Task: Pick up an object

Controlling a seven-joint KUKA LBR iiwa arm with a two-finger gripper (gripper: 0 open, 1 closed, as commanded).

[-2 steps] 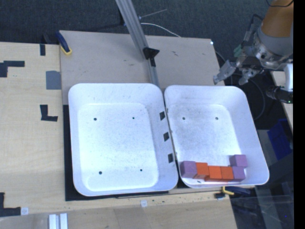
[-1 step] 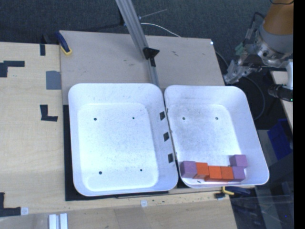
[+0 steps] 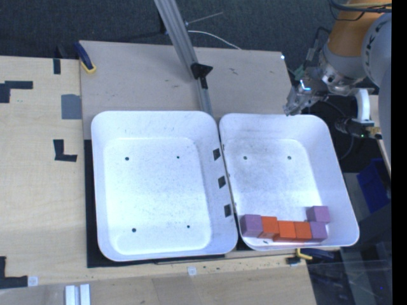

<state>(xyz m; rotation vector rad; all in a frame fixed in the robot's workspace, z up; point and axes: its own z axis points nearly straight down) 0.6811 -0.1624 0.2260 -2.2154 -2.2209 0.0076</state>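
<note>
Gripper (image 3: pixel 296 104) hovers over right bin's (image 3: pixel 331 138) far rim, blocks (image 3: pixel 286 227) packed along its near edge toward the near-right corner; best descend on an end purple block, avoiding the wall.

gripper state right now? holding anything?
Gripper: cannot be told; it is at the far right corner of the right bin, apart from the purple and orange blocks along the near wall.

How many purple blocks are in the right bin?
3, all along the near wall: one purple block left of the orange blocks, one at the right end, one just below it. More may be hidden.
</note>
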